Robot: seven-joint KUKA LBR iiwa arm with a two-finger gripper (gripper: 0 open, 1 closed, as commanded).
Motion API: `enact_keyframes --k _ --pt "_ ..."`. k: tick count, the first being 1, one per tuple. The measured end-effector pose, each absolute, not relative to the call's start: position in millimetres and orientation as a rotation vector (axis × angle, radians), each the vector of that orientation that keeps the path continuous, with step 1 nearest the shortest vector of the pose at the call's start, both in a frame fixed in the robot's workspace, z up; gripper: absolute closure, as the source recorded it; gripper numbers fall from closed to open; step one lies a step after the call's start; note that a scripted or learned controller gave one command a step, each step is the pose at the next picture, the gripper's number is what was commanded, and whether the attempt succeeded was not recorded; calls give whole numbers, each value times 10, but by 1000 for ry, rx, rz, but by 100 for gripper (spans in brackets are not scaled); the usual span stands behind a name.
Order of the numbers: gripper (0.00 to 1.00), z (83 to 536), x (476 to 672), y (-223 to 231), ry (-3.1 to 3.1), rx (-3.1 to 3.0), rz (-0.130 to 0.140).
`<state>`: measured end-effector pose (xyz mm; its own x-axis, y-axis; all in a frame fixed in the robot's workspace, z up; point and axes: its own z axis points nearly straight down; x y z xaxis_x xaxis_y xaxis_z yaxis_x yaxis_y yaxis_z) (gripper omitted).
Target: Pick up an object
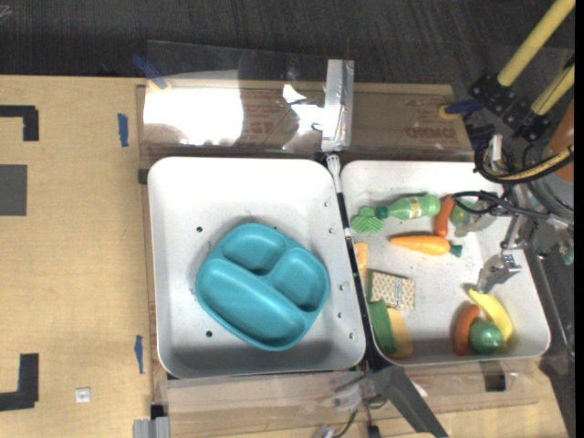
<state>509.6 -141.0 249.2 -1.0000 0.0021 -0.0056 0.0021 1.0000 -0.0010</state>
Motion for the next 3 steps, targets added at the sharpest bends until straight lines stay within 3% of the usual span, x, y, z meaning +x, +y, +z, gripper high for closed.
enact_keyframes --k 1,2,3 --pt "0 1168 4944 -1843 3138 -140 0" --pt "0 890 5437 -2017 3093 -456 -8" --pt "0 888 4904 -2241 3092 -505 -6"
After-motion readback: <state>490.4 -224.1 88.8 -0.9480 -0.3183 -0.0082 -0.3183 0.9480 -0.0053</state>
